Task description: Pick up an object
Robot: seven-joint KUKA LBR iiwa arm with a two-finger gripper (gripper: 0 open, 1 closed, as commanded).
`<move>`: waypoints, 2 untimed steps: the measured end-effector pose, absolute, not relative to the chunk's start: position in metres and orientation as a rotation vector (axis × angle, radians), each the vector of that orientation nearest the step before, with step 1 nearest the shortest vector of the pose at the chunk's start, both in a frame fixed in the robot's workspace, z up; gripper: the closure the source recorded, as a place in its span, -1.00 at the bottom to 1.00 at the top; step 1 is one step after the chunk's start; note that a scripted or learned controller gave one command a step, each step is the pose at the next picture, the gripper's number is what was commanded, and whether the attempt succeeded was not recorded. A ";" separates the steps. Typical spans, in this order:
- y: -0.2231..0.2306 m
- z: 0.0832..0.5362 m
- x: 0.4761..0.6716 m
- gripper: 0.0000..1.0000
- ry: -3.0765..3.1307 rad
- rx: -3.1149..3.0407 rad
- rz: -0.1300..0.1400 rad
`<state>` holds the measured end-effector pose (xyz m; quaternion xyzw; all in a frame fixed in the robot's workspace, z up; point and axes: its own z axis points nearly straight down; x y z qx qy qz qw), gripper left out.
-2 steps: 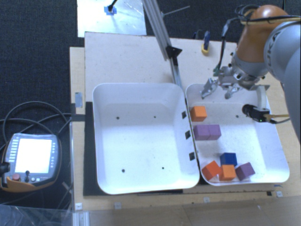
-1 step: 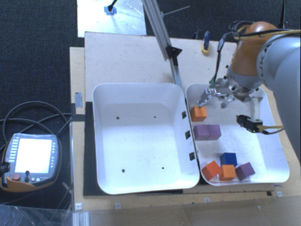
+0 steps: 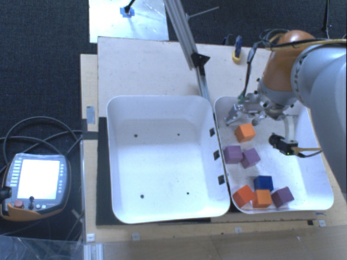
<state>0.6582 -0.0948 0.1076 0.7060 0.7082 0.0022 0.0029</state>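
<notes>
The arm (image 3: 303, 69) is reaching in over the right bin (image 3: 320, 191), its orange band (image 3: 282, 58) bulging above the wrist, and the gripper (image 3: 245, 114) is hanging low over the far end of that bin. From here I cannot tell how it is set, released or clenched. Nothing is showing in its grasp. An orange cube (image 3: 244, 132) is sitting just below the gripper, close under it, though whether they are touching is hard to say. Further toward me from the gripper, two purple cubes (image 3: 241, 156) are lying side by side. Well beyond those, at the near end, a blue cube (image 3: 264, 182) is resting against two more orange cubes (image 3: 253, 196) and a dark purple cube (image 3: 282, 196). Off to the gripper's left, the left bin (image 3: 162, 161) is lying alongside. A black cable end (image 3: 283, 144) is dangling beside the arm.
</notes>
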 end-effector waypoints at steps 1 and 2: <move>-0.095 0.116 0.658 1.00 2.223 2.213 0.007; -0.105 0.172 0.664 1.00 2.219 2.214 0.007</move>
